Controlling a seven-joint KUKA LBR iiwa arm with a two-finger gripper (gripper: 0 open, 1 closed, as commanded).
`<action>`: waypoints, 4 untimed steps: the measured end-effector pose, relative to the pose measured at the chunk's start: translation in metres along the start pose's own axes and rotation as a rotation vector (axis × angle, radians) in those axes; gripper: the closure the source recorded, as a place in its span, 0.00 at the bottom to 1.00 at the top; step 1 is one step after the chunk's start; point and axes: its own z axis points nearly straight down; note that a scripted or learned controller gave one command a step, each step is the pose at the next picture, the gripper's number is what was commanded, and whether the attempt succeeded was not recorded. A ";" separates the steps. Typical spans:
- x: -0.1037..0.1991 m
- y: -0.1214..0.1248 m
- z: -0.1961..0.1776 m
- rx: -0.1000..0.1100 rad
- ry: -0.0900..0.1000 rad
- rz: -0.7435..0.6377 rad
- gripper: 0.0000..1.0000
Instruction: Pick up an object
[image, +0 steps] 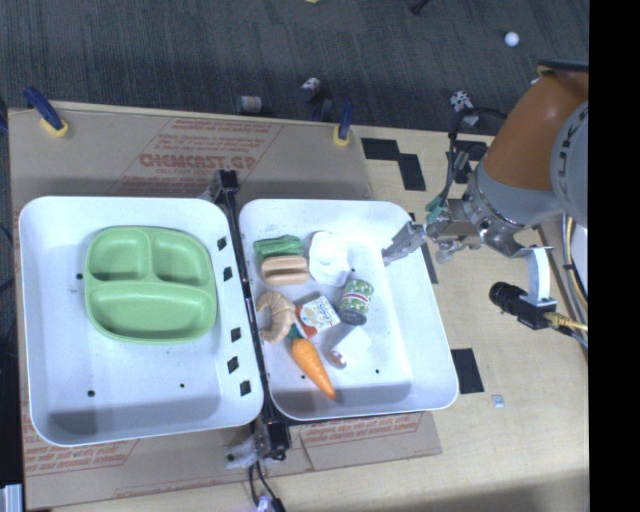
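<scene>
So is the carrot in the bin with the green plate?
No, the carrot lies in the right bin; the green plate is in the left one.

robot lab showing: industrial arm (535, 140) reaching over bench, two white bins (400, 390) lying left of gripper (405, 243), clamps (45, 112) pinning cardboard sheet (200, 150), cables (560, 320) trailing beside arm.

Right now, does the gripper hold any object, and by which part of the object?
Nothing is held. The gripper hangs over the right edge of the right bin, apart from the toy food; the nearest piece is the white cup.
</scene>
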 end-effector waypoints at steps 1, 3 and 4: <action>-0.002 -0.019 0.143 -0.001 0.001 0.001 0.00; -0.002 0.001 0.156 -0.001 0.001 0.000 0.00; 0.053 -0.086 0.140 -0.007 0.000 0.001 0.00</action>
